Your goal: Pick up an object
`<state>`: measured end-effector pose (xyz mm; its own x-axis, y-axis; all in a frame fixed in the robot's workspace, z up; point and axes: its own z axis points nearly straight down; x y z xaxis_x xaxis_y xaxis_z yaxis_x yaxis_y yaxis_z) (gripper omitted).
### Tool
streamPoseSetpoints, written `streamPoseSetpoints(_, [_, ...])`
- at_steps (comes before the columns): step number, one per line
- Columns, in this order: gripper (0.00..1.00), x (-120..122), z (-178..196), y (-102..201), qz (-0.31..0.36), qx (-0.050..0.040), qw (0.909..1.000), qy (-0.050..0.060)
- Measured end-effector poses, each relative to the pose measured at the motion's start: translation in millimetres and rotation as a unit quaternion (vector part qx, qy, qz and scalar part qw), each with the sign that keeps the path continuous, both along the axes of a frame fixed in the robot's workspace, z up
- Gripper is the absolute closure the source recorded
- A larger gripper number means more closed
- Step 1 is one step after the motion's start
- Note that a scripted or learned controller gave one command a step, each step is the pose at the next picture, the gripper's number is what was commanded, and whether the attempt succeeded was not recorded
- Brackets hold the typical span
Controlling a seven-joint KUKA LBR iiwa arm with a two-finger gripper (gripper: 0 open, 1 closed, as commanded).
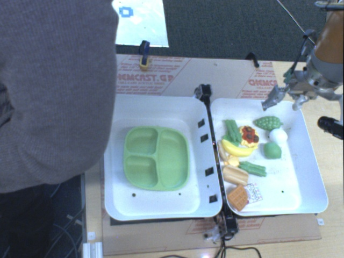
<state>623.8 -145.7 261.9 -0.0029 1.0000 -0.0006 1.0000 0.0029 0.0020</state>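
The right bin (301, 192) holds several toy foods: a yellow banana (237, 148), a red and yellow piece (249, 136), green beans (232, 129), a bumpy green piece (268, 123), a white egg (278, 135), a round green piece (272, 151), a green pod (252, 169), a bread roll (235, 174) and a waffle (238, 197). My gripper (285, 102) hangs above the bin's far right corner, open, with nothing between its fingers. It is just up and right of the bumpy green piece.
The left bin (156, 109) holds a light green divided tray (156, 157). A black divider (210, 155) runs between the bins. A person's grey sleeve (54, 79) covers the left side. White paper (140, 16) and a yellow-blue clamp (144, 55) lie beyond the bins.
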Motion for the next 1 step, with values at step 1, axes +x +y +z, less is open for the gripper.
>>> streamPoseSetpoints(1, [0.0,8.6,122.6,72.4,0.005,0.0004,1.0,-0.007])
